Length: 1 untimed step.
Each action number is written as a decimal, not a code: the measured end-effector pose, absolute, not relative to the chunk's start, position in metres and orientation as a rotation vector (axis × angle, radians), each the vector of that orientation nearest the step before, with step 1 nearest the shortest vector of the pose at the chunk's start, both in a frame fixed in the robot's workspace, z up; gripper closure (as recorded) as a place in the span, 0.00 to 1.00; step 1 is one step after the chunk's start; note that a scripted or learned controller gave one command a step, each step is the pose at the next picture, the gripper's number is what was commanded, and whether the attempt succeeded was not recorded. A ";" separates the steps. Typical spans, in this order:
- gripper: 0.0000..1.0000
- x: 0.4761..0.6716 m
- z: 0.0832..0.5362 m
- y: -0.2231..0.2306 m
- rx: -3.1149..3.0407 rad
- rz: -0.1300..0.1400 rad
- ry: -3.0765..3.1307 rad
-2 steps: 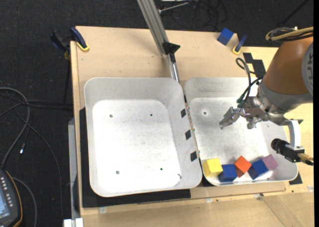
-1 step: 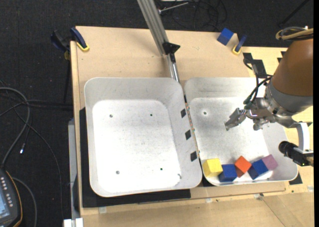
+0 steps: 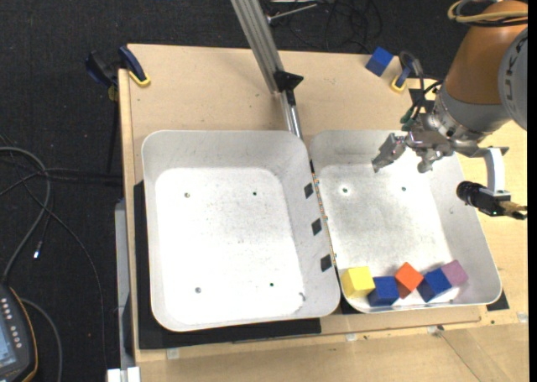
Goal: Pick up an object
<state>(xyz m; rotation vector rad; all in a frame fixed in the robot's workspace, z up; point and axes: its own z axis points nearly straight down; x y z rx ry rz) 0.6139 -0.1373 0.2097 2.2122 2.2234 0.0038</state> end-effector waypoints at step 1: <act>0.00 0.675 0.175 -0.128 2.214 0.001 2.225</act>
